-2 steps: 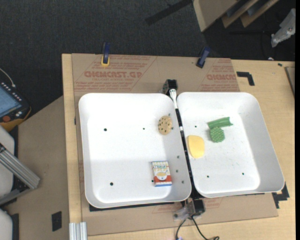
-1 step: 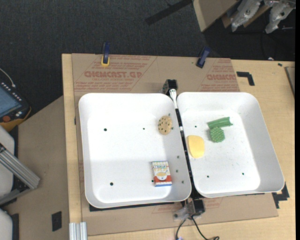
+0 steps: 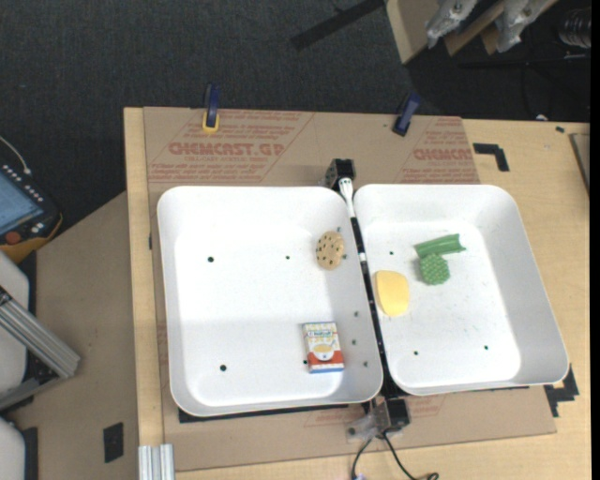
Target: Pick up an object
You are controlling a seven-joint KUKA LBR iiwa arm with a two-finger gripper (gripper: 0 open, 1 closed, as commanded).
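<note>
The left bin (image 3: 187, 281) holds a round tan speckled piece (image 3: 329, 249) by its right wall. A small orange and white carton (image 3: 322, 347) lies near that bin's front right corner. In the right bin (image 3: 506, 309), a yellow oval lump (image 3: 393, 292) rests close to the left wall, and a green brush-like object (image 3: 437, 257) lies just behind and to the right of it. My gripper (image 3: 480, 26) hangs high at the picture's top edge, beyond the back of the right bin. Its two pale fingers (image 3: 448, 21) stand apart and open, with nothing between them.
Both bins sit on a brown cardboard sheet (image 3: 281, 141), held by blue clamps (image 3: 211, 108) at the back. A black strip (image 3: 361, 272) runs between the bins. A screen (image 3: 19, 202) and a metal rail (image 3: 37, 333) stand at the left.
</note>
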